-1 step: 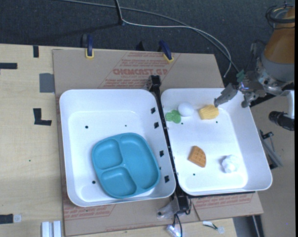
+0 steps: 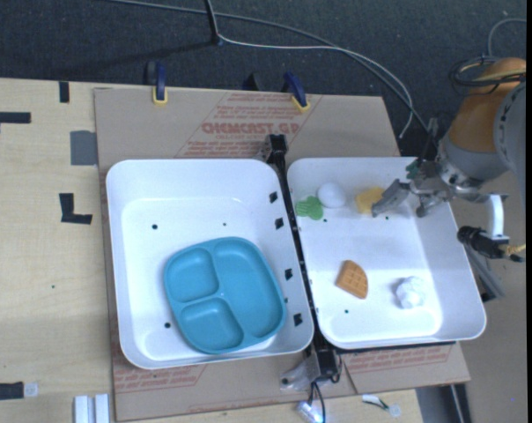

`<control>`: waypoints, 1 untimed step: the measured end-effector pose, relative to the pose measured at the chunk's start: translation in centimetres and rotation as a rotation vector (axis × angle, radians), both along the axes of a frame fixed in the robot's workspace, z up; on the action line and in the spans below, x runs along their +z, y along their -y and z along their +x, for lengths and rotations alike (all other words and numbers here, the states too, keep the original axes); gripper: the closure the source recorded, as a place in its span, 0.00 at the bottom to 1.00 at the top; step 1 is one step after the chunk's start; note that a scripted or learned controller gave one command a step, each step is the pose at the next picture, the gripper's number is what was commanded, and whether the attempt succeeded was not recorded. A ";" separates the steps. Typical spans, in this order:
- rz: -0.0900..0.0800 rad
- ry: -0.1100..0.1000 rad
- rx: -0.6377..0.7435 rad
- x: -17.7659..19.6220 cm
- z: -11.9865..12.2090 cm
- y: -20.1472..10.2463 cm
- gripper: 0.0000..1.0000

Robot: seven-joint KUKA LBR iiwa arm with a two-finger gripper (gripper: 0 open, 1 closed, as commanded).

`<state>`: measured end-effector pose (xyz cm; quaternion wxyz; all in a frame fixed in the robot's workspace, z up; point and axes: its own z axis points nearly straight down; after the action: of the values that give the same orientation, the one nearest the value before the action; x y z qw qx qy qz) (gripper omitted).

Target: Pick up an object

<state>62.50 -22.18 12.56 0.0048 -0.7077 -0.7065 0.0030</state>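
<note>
The right bin [image 2: 442, 254] holds a green toy [image 2: 309, 207], a white ball [image 2: 332, 195], a yellow piece [image 2: 368, 201], an orange waffle-like piece [image 2: 352, 279] and a small white object [image 2: 409, 293]. My gripper [image 2: 398, 199] hangs over the bin's far right part, just right of the yellow piece. Its fingers look spread, with nothing between them. The arm with its orange band [image 2: 477, 117] comes in from the right.
The left bin [image 2: 134, 192] bears a blue divided tray [image 2: 222, 294]. Both bins rest on a cardboard sheet [image 2: 240, 126] clamped at the far edge. A cable [image 2: 336, 51] runs across the dark floor behind.
</note>
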 end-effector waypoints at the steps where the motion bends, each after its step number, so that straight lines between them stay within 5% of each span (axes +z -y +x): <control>1: -0.003 0.011 0.032 -4.1 -1.9 -2.3 0.00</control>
<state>60.61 -19.87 8.50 0.0000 -0.6962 -0.7178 0.0003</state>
